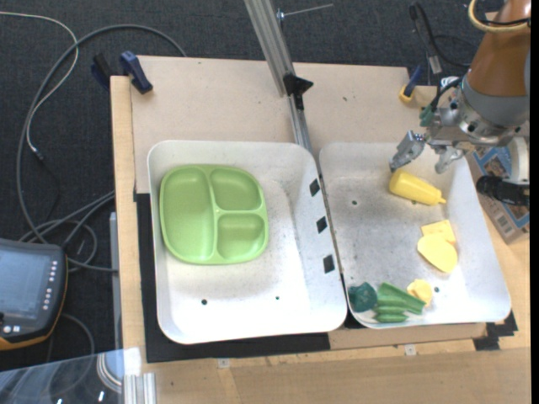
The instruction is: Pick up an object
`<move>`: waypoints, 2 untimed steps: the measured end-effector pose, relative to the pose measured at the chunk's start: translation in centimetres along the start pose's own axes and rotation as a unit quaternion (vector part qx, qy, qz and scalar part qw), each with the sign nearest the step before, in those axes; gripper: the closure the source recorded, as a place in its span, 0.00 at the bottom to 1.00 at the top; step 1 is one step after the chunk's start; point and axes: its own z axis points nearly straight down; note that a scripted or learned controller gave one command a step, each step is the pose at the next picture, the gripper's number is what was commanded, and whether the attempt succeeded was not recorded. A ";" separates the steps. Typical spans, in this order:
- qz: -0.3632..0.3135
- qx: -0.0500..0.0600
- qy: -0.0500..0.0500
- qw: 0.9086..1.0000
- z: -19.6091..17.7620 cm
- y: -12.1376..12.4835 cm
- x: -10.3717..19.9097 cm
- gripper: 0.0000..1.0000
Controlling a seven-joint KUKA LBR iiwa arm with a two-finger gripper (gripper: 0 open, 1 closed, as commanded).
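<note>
Hovering: tool [428, 152] open | above yellow object [415, 188] | right bin [370, 225]

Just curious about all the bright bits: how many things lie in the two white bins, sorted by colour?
Green: 3, the divided plate, a dark green piece, a pea-pod-like piece
Yellow: 4, a long piece, two flat pieces, a small piece
Total: 7
</note>
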 end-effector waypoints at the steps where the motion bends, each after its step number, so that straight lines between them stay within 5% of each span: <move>1: -0.001 0.004 0.001 1.000 11.0 -2.1 4.4 0.00; 2: -0.004 -0.008 0.001 1.000 2.1 3.1 12.3 0.00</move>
